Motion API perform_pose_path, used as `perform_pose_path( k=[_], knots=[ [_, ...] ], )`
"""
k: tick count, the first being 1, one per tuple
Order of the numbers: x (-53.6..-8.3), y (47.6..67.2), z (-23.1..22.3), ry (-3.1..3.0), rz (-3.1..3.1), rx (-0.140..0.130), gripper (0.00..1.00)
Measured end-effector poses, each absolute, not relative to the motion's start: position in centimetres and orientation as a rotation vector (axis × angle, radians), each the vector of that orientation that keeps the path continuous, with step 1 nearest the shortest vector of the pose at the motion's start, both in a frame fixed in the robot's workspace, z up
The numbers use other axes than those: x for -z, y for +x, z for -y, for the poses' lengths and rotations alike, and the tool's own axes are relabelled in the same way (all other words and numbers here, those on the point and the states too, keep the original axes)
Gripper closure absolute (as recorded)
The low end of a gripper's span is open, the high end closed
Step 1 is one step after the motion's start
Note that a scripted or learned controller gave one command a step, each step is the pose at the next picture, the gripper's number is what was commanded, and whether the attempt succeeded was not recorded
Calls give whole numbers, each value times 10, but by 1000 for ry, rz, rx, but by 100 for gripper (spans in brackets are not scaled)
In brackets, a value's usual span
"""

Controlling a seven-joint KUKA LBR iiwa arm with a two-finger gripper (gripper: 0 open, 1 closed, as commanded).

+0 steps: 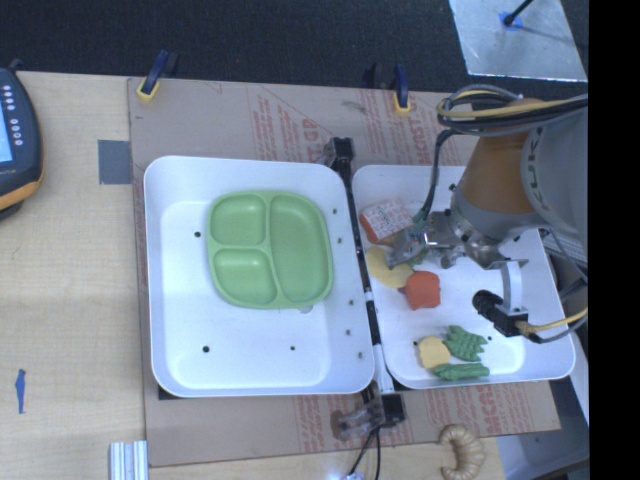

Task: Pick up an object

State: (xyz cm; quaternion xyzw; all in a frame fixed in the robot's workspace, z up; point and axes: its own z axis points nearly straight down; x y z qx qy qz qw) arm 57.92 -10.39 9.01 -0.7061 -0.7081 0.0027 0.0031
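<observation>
Reaching in over the right-hand shallow white plastic bin [535, 363], the hand [425, 243] hangs low above that bin's left half, but its metal parts blur together and I cannot tell how it is set. Just below it, almost touching, sits a small red-orange block [423, 290] with soft rounded edges, probably a foam or plastic toy; I judge this the likeliest target, lying a little toward the bin's near edge from the hand. Just left of the block rests a pale yellow rounded piece [381, 267], partly under the hand, and above that a flat red-and-white printed packet [383, 217] lies tilted. Toward the near edge from the block are a small yellow lump [433, 351] and two knobbly green toy vegetables [464, 342], long axes running roughly left to right. Well left of the block, the other white bin [180, 358] holds a smooth, matte green three-compartment plate [270, 249]. Both bins sit on brown cardboard [250, 118] clamped to the wooden desk [60, 298].
</observation>
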Motion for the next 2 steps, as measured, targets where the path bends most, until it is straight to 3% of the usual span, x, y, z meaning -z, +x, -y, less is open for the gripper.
perform_pose_path(
  k=[1, 2],
  knots=[
    [-91, 538, 93, -2214, 2219, -8, 0],
    [-103, 540, 95, -2215, 2225, -6, 100]
  ],
)
